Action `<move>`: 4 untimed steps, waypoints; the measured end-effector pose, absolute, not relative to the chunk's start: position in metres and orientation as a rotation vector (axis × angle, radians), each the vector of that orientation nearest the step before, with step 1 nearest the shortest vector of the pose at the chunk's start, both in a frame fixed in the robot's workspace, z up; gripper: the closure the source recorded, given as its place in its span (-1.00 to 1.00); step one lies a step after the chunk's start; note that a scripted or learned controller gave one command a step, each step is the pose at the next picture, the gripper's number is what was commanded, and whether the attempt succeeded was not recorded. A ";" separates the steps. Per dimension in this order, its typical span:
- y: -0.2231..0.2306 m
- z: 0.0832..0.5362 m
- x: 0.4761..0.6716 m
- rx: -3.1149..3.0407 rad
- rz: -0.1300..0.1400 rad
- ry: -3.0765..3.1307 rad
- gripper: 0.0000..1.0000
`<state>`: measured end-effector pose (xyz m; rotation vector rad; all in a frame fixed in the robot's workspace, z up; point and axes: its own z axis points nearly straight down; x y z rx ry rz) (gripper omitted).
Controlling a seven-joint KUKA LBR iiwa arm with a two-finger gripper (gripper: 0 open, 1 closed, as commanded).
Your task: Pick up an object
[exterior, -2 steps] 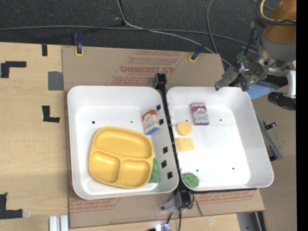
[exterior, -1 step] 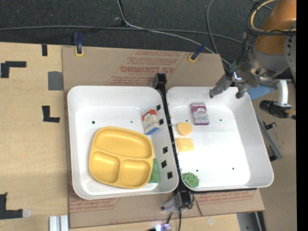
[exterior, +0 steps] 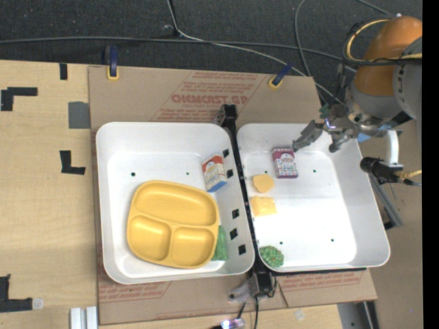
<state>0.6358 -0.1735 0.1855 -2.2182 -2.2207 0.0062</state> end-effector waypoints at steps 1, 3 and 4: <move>-0.166 0.125 0.632 -2.217 0.006 -2.221 -1.00; -0.168 0.196 0.642 -2.222 -0.003 -2.225 1.00; -0.167 0.219 0.643 -2.221 -0.001 -2.224 1.00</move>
